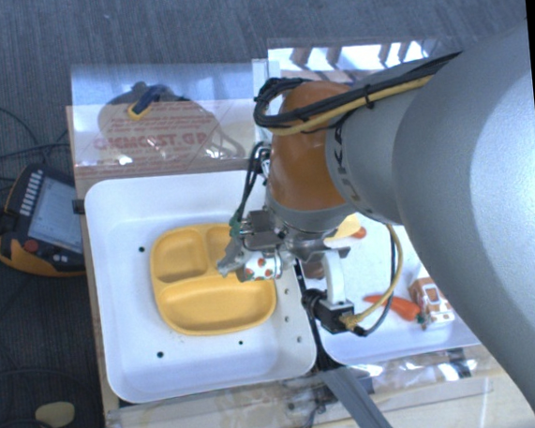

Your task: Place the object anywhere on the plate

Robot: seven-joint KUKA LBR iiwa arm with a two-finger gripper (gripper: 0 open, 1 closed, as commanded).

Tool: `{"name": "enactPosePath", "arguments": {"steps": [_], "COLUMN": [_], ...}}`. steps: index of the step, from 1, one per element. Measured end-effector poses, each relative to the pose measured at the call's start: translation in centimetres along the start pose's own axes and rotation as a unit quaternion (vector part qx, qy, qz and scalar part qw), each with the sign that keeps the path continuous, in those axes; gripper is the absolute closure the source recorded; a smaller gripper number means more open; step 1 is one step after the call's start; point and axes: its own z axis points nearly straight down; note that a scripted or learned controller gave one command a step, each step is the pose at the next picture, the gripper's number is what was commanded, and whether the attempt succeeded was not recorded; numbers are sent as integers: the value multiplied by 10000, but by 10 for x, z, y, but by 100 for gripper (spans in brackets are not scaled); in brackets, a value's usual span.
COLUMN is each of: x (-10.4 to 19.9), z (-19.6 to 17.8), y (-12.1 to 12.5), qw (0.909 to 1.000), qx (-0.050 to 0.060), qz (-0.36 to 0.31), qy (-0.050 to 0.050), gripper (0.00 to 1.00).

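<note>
- Over the right edge of the yellow plate (pixel 209 289), a small white object with red spots (pixel 265 268) sits at the tip of the tool (pixel 254 264), above the spot where the plate's rim meets the bin floor.
- Whether the small white object is pinched between the fingers or only lies beside them cannot be told; the fingers are too small and crowded by metal parts to judge if they are apart or together.
- The plate is divided into compartments, two smaller ones at the top and one wide one below, and it lies in the middle of the left bin (pixel 136 362).
- The arm (pixel 430 146) comes in from the right, its orange band (pixel 306 176) directly above the tool, with black and yellow cables looped around the wrist.
- The right bin (pixel 393 342) is partly covered by the arm; on its visible floor lie an orange carrot-like piece (pixel 399 304) and a small white and orange toy (pixel 428 301) just beside it.
- Behind the left bin, a clear plastic sheet with red lettering (pixel 157 139) rests on the bench.
- On the grey floor to the left lies a handheld control pendant (pixel 42 221) with a screen and an orange body.
</note>
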Motion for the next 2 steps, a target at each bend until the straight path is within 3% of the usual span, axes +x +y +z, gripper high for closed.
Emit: {"name": "enactPosePath", "arguments": {"steps": [1, 2], "x": [21, 21], "z": [74, 67], "y": [-23, -24], "qw": [10000, 10000], "qx": [-76, -52], "qz": [8, 12], "qy": [20, 21], "gripper": [100, 100]}}
